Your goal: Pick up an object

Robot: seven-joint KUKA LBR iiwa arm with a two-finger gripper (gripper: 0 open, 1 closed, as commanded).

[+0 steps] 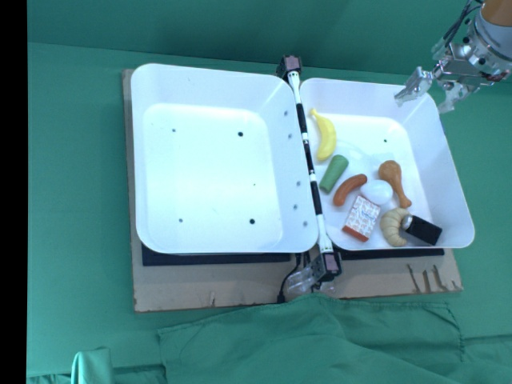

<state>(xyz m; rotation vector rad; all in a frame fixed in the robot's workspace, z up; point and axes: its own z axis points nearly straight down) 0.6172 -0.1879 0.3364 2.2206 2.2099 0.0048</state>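
- hovering over the right bin's [448, 146] far right corner, the gripper [428, 89] has its fingers spread wide, nothing between them.
- lying in that bin: banana [323, 134], green vegetable [334, 172], sausage [350, 189], drumstick [394, 181], white egg [378, 191], small carton [362, 218], croissant [393, 226], black block [422, 230].
- crowding the near corner, carton, croissant and block touch or nearly touch.
- left bin [152, 102] sits beside it.

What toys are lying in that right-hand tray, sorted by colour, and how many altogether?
Yellow: 1, curved plastic banana
Green: 1, stubby pickle
Orange-red: 2, sausage, printed carton
Brown/tan: 2, drumstick, croissant
White: 1, egg
Black: 1, block
Total: 8
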